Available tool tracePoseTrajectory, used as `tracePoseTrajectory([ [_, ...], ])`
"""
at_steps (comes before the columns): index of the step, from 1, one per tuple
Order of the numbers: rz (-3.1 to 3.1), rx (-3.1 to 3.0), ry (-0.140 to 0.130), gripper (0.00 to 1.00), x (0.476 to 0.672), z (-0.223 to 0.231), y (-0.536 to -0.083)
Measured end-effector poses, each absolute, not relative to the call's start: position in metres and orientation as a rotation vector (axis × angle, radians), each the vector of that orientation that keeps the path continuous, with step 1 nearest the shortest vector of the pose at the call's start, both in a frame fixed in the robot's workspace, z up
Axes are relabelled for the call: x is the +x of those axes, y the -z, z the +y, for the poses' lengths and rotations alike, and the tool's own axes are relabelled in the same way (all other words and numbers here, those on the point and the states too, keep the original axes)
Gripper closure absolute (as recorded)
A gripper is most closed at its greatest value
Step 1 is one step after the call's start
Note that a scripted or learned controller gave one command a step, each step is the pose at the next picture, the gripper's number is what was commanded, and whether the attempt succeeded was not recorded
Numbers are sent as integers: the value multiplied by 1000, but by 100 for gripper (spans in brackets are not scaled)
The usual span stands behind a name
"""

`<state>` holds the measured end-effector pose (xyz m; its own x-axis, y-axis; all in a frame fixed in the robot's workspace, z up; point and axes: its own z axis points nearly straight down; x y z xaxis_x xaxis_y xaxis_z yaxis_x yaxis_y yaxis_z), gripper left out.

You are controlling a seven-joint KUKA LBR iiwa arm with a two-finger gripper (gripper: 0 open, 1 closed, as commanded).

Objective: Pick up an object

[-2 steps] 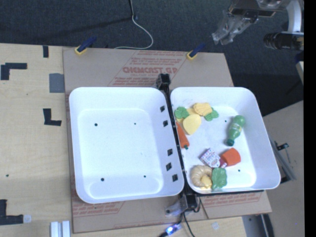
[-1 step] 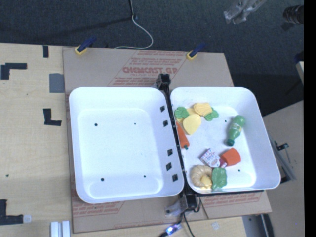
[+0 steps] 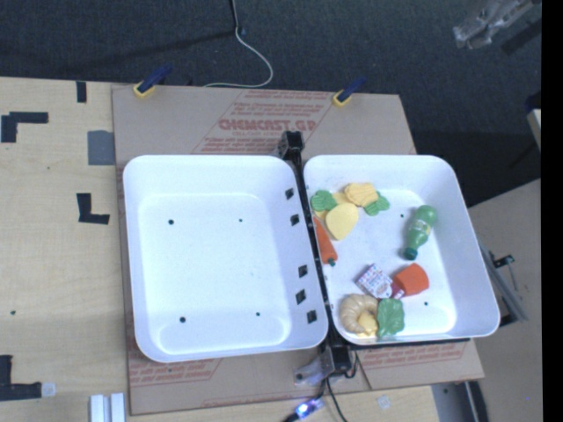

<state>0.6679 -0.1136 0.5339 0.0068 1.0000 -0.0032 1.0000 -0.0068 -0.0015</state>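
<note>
The right bin (image 3: 457,236) holds several toy foods. A green bottle (image 3: 420,229) lies at its right. A yellow piece (image 3: 343,221) and a second yellow piece (image 3: 359,193) sit near the top left, with green bits (image 3: 323,201) beside them. An orange carrot (image 3: 326,246) lies along the left wall. A red piece (image 3: 410,280), a pink-and-white packet (image 3: 375,280), a tan croissant (image 3: 358,313) and a green leafy piece (image 3: 390,316) cluster near the front. My gripper (image 3: 497,11) is blurred at the top right, far behind the bins and well away from every object.
The left bin (image 3: 211,253) stands beside the right one on a cardboard sheet (image 3: 255,121). A cable (image 3: 251,47) runs across the dark floor behind. Black clips (image 3: 303,262) line the seam between the bins.
</note>
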Motion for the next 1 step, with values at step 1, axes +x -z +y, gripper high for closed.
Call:
tracePoseTrajectory([
  [1, 2214, 2226, 4, 100, 668, -180, -534],
])
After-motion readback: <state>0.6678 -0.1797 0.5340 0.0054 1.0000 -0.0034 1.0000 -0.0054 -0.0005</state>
